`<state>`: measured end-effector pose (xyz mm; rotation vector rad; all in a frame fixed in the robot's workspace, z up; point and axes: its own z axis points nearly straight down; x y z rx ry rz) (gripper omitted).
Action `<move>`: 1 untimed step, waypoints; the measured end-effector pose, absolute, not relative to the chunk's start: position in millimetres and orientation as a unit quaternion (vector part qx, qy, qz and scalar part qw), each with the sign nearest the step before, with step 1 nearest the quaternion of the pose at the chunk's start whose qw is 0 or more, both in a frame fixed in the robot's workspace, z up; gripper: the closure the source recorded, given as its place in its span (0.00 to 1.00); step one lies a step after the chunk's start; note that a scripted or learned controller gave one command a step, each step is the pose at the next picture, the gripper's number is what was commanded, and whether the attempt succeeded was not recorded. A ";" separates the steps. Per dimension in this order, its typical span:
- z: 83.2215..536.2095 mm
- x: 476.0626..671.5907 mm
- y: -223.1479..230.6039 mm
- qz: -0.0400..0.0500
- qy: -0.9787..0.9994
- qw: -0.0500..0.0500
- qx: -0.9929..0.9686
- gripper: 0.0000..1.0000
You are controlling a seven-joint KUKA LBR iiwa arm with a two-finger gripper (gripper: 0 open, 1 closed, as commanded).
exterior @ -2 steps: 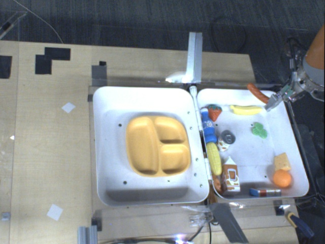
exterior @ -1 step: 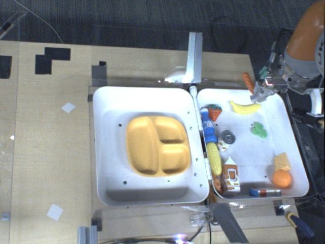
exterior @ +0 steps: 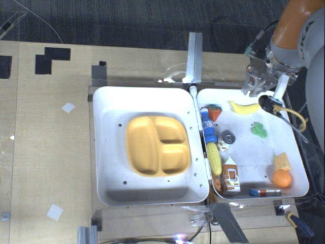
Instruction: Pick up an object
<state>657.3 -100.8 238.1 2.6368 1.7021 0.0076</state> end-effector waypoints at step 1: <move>268.7 646.7 -129.6 0.002 0.580 0.003 0.815 1.00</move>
